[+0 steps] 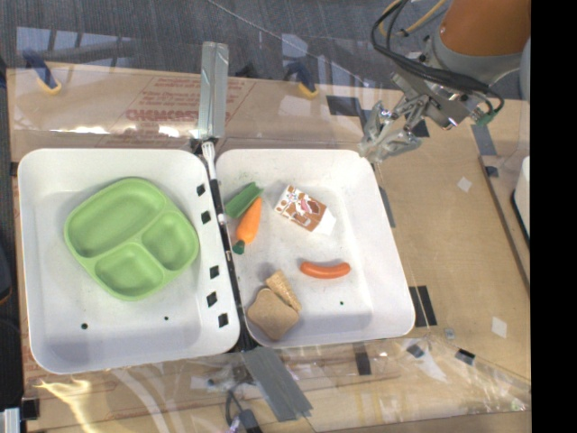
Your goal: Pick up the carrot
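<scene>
gripper (380, 142) seen at upper right, finger state cannot be told; carrot (245, 216) lies lower left of it, long axis near-vertical in frame.

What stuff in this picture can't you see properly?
- The gripper, above the right bin's top right corner: too small and blurred to tell how it is set.
- The arm: cut off by the top edge of the camera view.
- The small carton beside the carrot: its print is too tiny to read.
- The sandwich: its filling is hidden by the bread.
</scene>
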Motion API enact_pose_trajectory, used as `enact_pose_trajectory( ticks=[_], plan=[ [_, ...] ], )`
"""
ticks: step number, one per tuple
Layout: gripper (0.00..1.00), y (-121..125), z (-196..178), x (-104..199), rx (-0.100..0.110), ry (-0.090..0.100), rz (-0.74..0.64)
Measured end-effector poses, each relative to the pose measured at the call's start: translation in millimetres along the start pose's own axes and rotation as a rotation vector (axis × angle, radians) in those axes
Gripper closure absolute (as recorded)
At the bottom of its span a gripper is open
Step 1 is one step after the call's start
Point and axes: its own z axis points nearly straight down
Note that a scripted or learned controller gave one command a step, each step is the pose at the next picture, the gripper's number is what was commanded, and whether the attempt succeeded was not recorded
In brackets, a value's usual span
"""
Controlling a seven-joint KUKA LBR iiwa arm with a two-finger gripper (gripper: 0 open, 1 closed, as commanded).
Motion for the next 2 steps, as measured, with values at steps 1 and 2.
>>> enact_pose_trajectory(
  ticks=[1,2],
  plan=[
    [1.00,0.4,11.5,0.4,-0.006,0.002,-0.386],
    [1.00,-0.9,6.5,2.4,-0.005,0.005,0.172]
  ],
)
